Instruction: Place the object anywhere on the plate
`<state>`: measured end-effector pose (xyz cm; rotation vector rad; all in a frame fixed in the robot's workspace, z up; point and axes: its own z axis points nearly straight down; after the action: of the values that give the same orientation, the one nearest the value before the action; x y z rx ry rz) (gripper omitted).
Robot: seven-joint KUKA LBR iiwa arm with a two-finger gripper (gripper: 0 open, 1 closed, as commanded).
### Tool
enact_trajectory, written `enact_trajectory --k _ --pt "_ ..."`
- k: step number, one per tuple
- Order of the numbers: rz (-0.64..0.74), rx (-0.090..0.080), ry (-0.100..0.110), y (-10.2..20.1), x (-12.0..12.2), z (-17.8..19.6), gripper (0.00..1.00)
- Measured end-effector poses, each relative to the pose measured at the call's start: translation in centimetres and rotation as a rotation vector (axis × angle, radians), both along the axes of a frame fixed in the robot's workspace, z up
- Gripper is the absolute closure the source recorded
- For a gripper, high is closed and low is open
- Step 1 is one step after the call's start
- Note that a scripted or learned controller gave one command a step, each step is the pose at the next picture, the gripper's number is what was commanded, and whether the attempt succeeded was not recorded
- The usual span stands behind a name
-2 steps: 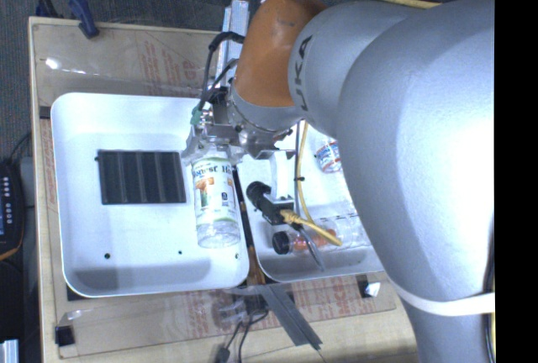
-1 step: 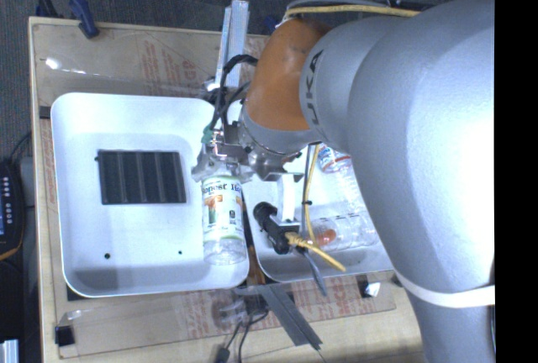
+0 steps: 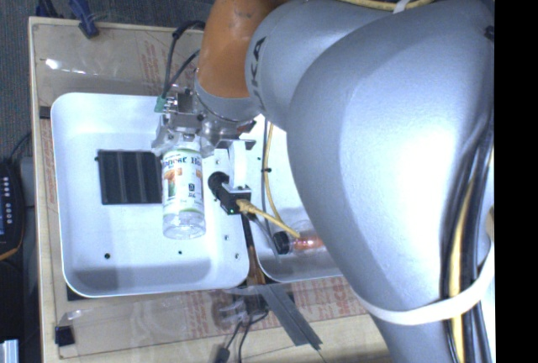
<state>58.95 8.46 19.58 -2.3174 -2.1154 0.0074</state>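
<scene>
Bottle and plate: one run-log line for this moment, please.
gripper: over left bin, finger state unclear | bottle: below gripper, beside plate | dark plate: bare | placement: not done

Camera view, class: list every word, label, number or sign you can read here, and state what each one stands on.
Bottle label: large print across the top, too blurred to read; the small print and orange picture below it are also unreadable.
Bench surface: faint reddish lettering beside the left bin, too faint to read.
Dark ribbed plate: no text.
Nothing can be quoted with confidence.
</scene>
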Motion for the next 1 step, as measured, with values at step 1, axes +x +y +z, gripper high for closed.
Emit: enact_trajectory --k 1 --pt "0.041 0.000 0.002 -0.46 -1.98 -0.62 1.00"
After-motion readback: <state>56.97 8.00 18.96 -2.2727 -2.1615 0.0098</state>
